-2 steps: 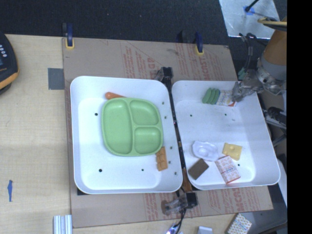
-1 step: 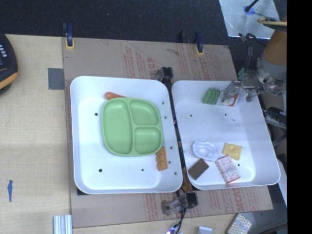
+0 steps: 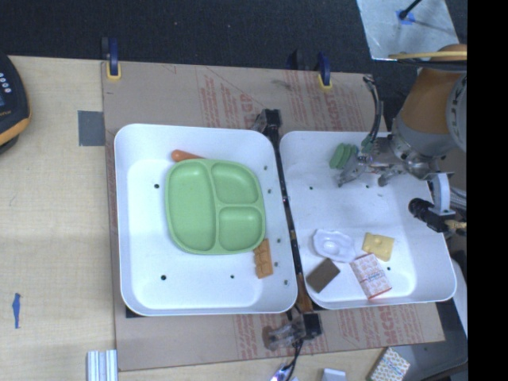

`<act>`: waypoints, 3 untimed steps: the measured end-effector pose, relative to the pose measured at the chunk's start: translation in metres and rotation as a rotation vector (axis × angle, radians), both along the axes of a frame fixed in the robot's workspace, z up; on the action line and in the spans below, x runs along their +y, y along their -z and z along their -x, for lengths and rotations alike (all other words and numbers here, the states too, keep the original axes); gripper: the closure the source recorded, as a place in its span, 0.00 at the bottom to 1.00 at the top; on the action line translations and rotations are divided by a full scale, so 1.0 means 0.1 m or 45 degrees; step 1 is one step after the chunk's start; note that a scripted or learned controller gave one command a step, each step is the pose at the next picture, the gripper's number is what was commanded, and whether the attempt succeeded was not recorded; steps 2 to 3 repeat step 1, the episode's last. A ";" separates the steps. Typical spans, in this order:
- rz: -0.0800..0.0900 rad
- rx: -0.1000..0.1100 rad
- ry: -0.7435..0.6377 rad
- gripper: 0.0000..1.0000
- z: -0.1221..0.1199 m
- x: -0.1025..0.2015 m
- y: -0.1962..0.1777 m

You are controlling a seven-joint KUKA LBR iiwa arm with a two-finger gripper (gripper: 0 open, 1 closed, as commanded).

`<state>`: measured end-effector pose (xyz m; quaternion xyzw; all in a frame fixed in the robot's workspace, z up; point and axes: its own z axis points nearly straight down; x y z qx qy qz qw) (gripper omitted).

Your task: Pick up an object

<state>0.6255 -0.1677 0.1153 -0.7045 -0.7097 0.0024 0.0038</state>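
Gripper sits over far part of right bin, arm coming in from right w/ orange band above wrist. Fingers spread wide, pointing down-left, nothing between them. Green object lies just left of gripper at bin's far-left area, close to one fingertip; can't tell if touching.

Other items in right bin, all toward near side, well apart from gripper: crumpled white wrapper near centre-left; yellow block just right of it; red-and-white packet nearer still, by near wall; dark brown piece at near-left corner, beside packet.

Left bin holds green divided plate, 3 compartments, approx. centred. Orange carrot-like item pokes out from under/behind plate's far-left edge, touching it. Small orange-brown block lies at plate's near-right, just beside rim, close to bin's right wall.

Bins sit side by side on brown cardboard, clamped at far edge w/ blue clips.
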 end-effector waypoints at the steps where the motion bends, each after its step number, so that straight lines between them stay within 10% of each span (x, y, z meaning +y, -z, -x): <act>1: 0.004 -0.012 0.000 0.00 -0.32 -0.10 0.06; 3: 0.004 -0.012 0.000 0.00 -0.32 -0.10 0.06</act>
